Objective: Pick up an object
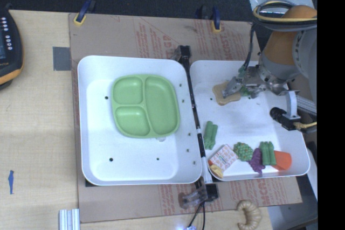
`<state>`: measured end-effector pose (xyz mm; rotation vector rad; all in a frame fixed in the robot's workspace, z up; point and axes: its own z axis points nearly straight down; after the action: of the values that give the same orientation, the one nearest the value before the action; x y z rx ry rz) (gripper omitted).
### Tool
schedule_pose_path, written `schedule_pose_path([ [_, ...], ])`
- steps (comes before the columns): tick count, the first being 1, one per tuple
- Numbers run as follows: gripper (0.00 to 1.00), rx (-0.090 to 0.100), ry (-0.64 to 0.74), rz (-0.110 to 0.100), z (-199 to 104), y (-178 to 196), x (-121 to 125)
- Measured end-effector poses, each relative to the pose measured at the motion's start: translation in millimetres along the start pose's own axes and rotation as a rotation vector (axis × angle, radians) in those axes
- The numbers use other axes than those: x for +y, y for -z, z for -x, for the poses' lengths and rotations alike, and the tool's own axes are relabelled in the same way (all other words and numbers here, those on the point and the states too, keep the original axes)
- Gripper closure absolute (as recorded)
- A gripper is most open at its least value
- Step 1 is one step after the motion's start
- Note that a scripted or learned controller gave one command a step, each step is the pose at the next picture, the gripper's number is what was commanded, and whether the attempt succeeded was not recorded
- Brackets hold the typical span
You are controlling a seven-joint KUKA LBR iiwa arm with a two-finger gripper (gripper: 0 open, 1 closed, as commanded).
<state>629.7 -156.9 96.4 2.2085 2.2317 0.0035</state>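
My gripper (pixel 243 86) hangs low over the back of the right bin (pixel 242 121), under the grey arm with its orange band (pixel 277 48). A flat tan piece (pixel 222 94) lies on the bin floor directly at the gripper's left side, its right end tucked beneath the gripper. A small green bit shows just under the gripper. Whether the tan piece is gripped or only touched is hidden by the wrist.
The left bin (pixel 97 153) holds a green divided plate (pixel 145 105). Along the right bin's front lie a green pod (pixel 209 134), a snack packet (pixel 222 159), a green bunch (pixel 243 151), a purple piece (pixel 257 160), a green vegetable (pixel 267 150) and an orange piece (pixel 282 159). A tan curl (pixel 249 215) lies outside the bins.
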Motion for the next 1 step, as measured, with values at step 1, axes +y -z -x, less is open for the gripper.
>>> schedule_pose_path([
  [1, 0.0, -0.001, -0.005, -0.003, 4.3, -3.8, 27.9],
])
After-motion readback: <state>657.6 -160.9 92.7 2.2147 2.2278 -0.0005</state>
